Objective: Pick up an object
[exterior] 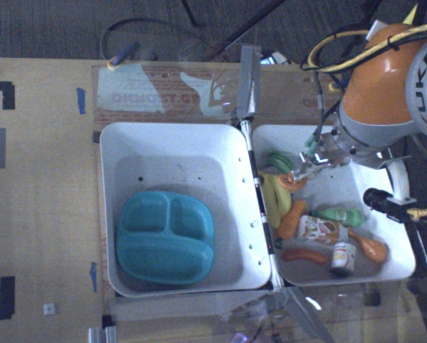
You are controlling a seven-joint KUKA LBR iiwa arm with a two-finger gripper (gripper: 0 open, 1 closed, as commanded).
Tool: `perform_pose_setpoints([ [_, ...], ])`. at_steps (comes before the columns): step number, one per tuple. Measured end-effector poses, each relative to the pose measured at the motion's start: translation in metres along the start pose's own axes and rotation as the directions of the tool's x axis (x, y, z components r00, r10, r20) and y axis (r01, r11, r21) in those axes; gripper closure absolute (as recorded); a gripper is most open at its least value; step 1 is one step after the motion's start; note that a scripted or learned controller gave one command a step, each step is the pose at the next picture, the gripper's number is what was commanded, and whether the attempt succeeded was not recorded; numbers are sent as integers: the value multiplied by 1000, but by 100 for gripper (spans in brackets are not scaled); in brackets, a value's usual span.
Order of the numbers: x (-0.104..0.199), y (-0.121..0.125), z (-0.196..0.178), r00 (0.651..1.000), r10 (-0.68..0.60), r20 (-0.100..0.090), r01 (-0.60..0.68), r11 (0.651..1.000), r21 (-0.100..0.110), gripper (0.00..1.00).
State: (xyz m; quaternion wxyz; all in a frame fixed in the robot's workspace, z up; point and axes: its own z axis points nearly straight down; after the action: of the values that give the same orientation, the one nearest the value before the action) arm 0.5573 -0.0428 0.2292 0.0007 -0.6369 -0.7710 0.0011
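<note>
A small orange piece sits between the gripper's narrowed fingers in the right bin, just above the banana at its left side. Nearer lie a carrot, carton, green bottle, sausage and jar. A teal tray rests in the left bin.

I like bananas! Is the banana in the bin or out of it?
In. The banana lies inside the right bin, against its left wall.
</note>
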Motion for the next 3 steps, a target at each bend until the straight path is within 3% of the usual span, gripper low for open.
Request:
perform_pose_setpoints([
  [1,0,1,-7,1000,2,1,-2,1000,0,100],
  [2,-1,1,-7,1000,2,1,-2,1000,1,0],
  [3,-68,-28,119,999,-37,-1,37,999,2,0],
])
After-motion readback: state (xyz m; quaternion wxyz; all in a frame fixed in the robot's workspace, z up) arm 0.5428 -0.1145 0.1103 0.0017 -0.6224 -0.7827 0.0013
